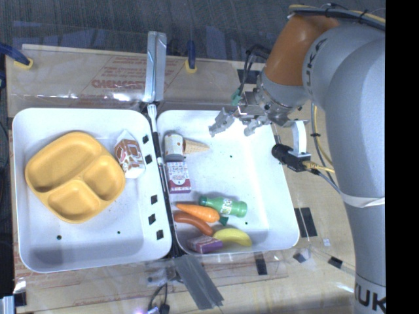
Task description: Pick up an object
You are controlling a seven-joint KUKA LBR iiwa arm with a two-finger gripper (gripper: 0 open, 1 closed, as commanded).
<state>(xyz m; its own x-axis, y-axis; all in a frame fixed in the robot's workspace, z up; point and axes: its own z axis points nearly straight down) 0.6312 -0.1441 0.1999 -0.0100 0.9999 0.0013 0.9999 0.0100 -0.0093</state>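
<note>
Camera view: the arm is poised above the right-hand white bin (pixel 281 195), nothing picked yet.

Nearest, along that bin's front-left edge, lie a purple block (pixel 207 244), a yellow banana (pixel 233 237), a brown sausage (pixel 192 222), an orange carrot (pixel 197 212) and a green bottle (pixel 224 205); farther back is a cone-shaped piece (pixel 194 146). Beyond, the grey two-finger gripper (pixel 234 124) hangs over the bin's far side, jaws spread and holding nothing. The next move, I judge, is to descend on one item.
</note>
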